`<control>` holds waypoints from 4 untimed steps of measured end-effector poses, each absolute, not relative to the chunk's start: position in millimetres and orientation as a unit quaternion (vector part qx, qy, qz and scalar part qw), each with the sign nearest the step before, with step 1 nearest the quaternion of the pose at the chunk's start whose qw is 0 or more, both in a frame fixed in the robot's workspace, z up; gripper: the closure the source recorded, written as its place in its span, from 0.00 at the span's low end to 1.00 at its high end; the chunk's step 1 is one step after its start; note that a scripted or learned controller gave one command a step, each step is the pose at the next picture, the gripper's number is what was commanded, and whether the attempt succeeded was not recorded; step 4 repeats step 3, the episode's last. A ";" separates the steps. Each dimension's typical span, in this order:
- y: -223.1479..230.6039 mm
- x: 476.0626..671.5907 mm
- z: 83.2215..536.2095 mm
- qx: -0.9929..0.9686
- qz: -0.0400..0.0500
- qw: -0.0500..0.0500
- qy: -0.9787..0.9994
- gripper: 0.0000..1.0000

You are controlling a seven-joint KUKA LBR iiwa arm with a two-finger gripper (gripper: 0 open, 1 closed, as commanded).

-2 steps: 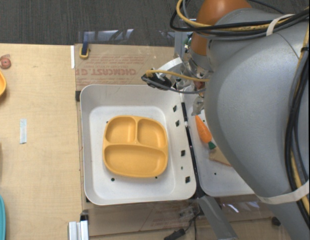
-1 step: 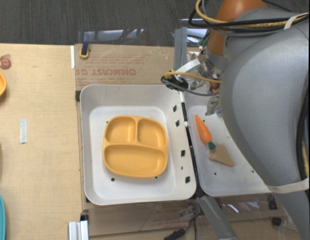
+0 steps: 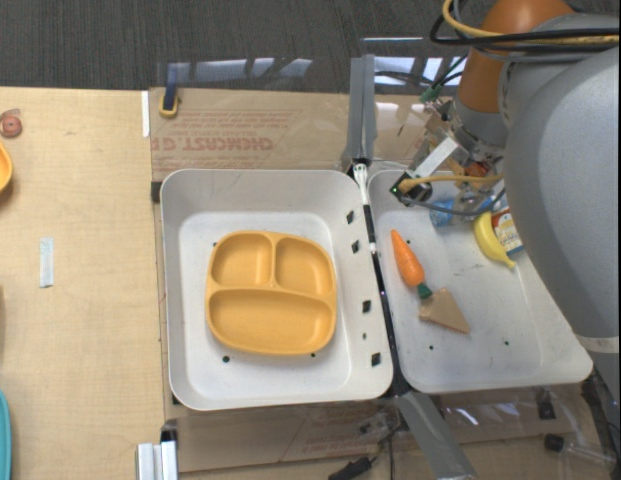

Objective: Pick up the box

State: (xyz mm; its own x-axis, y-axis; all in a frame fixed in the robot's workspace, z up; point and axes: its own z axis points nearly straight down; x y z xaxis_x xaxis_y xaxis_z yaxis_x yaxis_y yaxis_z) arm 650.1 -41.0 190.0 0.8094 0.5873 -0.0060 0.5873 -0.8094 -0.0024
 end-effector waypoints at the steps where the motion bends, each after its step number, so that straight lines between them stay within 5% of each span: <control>1: -80.9 646.2 189.7 -0.948 0.003 0.000 -0.319 0.00; 2: -155.9 633.0 252.3 -0.939 0.002 0.000 -0.344 0.00; 3: -200.0 633.9 197.4 -0.940 0.002 0.001 -0.342 0.00; 4: -200.0 633.9 197.4 -0.940 0.002 0.001 -0.342 0.00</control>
